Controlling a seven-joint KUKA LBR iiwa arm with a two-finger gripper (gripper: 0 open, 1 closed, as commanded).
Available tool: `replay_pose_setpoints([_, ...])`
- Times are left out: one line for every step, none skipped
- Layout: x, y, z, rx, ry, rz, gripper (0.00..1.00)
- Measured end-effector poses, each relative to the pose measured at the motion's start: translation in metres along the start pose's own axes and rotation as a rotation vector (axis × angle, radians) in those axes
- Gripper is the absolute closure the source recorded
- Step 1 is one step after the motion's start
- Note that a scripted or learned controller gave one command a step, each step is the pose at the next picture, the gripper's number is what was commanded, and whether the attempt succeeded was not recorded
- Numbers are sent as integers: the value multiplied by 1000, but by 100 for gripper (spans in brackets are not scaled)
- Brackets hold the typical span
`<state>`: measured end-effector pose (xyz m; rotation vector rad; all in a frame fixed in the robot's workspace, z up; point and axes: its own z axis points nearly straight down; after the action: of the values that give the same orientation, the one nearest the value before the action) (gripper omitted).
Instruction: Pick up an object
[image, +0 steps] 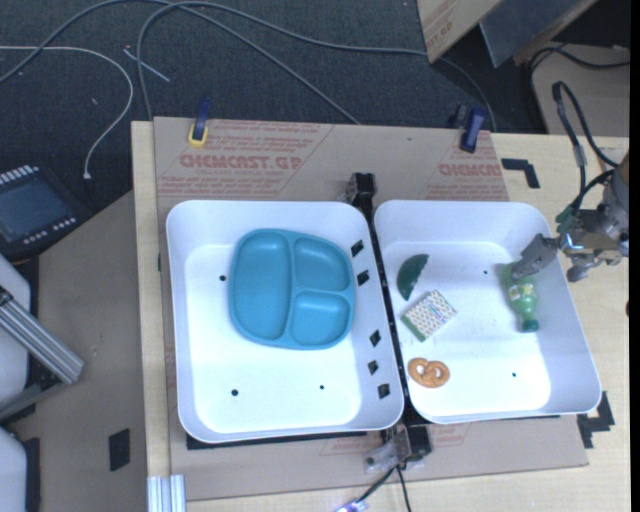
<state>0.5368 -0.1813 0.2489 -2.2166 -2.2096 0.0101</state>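
The right bin (560, 395) holds a green toy (523, 304) by its right wall, a dark green leaf-shaped piece (411, 272), a small patterned square packet (430, 313) and a brown pretzel (429, 373). My gripper (554, 265) hangs over the right bin's right edge, just above and to the right of the green toy. Its fingers stand apart, one grey finger (530, 258) right over the top of the toy. Nothing sits between them, so the gripper is open.
A blue divided plate (292, 288) lies in the left bin (200, 380). A black divider with clips (372, 300) runs between the bins. Cables trail over the floor behind the bench, and a cardboard box (450, 25) stands at the back right.
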Motion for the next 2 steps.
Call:
replay_pose_setpoints([0,2,-6,-12,-3,-3,0])
replay_pose_setpoints([-4,-2,55,-5,-1,-3,0])
